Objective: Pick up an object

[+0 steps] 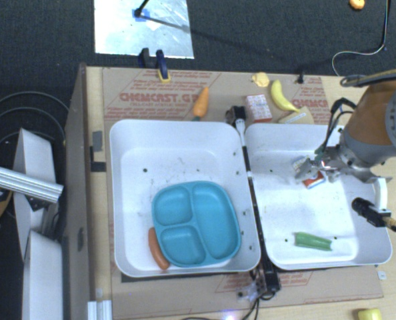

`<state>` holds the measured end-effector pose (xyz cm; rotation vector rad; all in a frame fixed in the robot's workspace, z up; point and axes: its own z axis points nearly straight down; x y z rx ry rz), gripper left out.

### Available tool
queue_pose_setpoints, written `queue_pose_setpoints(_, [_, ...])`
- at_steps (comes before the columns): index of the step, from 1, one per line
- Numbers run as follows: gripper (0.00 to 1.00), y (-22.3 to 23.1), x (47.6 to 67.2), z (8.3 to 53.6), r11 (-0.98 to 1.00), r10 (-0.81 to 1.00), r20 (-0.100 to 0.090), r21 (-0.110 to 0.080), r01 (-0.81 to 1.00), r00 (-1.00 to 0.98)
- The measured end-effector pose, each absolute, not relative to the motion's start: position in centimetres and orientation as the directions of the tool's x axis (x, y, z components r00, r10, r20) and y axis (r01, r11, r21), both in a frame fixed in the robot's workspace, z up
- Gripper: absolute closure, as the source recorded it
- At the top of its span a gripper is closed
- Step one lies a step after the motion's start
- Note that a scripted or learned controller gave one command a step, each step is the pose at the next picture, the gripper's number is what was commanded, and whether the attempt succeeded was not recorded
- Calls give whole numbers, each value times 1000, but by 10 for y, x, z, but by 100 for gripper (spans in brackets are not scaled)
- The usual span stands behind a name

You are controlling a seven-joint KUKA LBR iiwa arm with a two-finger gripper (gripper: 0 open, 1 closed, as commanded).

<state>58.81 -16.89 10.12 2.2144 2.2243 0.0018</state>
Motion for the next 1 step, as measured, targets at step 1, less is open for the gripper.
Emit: queue_pose_setpoints(1, [100, -169, 589, 112, 5, 1000, -1, 6, 1000, -5])
